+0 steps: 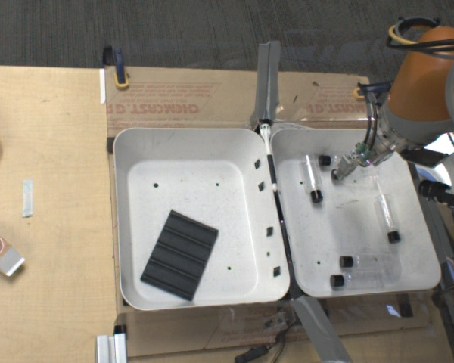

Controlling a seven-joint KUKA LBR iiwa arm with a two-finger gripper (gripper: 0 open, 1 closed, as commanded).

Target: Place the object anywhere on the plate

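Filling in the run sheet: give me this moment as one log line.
pincer over right bin, upper part | clear tubes lying in right bin | dark ribbed plate in left bin | placement not yet done

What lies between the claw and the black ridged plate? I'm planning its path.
In the camera view: a clear tube, then the bins' meeting rims, between claw and black ridged plate.

**Two bins side by side on the bench**

A black ribbed rectangular plate (180, 255) lies tilted in the left white plastic bin (129, 203). Several clear black-capped tubes (312, 178) lie scattered in the right white plastic bin (420, 271), beneath the end effector (346, 169) near its back edge.
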